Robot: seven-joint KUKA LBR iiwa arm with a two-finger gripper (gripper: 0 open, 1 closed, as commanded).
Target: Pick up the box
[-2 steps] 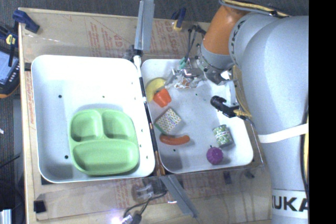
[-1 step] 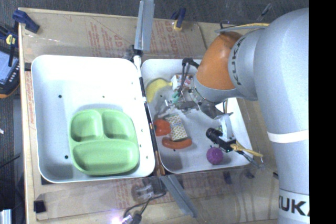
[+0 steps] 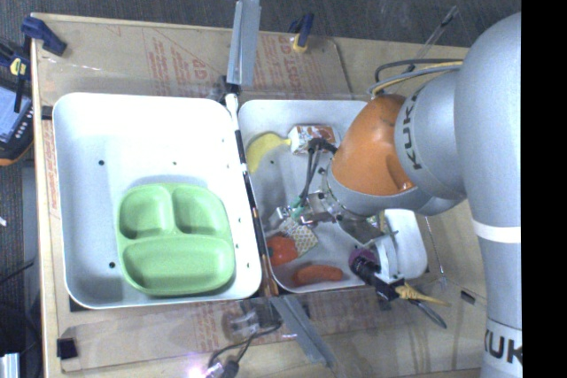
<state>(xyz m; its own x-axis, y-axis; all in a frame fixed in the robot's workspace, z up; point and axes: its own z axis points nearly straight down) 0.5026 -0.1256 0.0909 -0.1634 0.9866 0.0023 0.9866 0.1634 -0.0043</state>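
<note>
The box (image 3: 313, 135) is a small brown and white carton lying near the back wall of the right bin (image 3: 266, 115). My gripper (image 3: 298, 212) hangs low over the middle of that bin, in front of the box and clearly apart from it. It sits just above a small patterned packet (image 3: 305, 236). The orange band and grey wrist of the arm (image 3: 376, 157) cover the bin's right half.
A yellow banana-like piece (image 3: 261, 148) lies left of the box. A red tomato (image 3: 282, 250), a red sausage (image 3: 319, 273), a purple item (image 3: 361, 262) and a white cup (image 3: 403, 250) crowd the bin's front. A green divided tray (image 3: 175, 240) rests in the left bin (image 3: 80, 128).
</note>
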